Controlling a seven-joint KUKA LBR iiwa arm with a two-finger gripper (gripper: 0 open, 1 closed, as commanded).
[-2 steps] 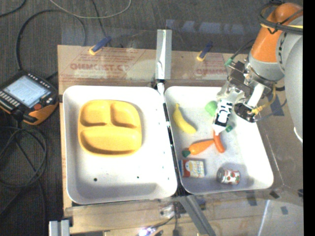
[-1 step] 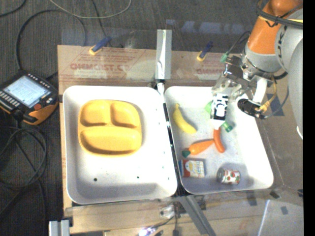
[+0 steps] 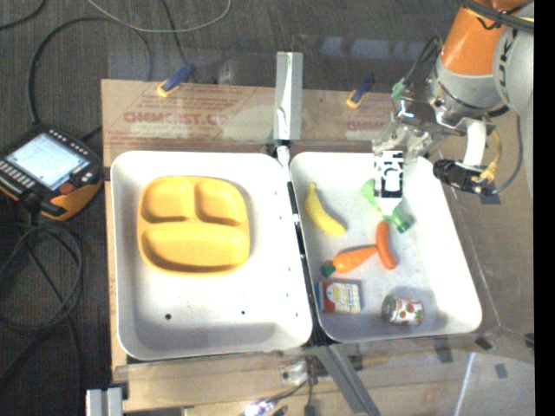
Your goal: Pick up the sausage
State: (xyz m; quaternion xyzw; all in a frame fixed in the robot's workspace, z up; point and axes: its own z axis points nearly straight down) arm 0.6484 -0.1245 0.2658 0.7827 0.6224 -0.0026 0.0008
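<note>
The sausage (image 3: 385, 244) is a short reddish-orange link lying nearly upright in the view, in the middle of the right bin (image 3: 460, 258). Its lower end touches the tip of an orange carrot (image 3: 355, 259). My gripper (image 3: 390, 182) hangs over the upper part of the right bin, above and a little right of the sausage and apart from it. A green object (image 3: 398, 222) lies between the gripper and the sausage, partly covered by the gripper. Nothing shows held in the gripper.
A yellow banana (image 3: 323, 212) lies at the right bin's left side. A small red carton (image 3: 342, 296) and a can (image 3: 403, 311) sit near its front edge. The left bin (image 3: 130, 319) holds a yellow divided tray (image 3: 196, 224).
</note>
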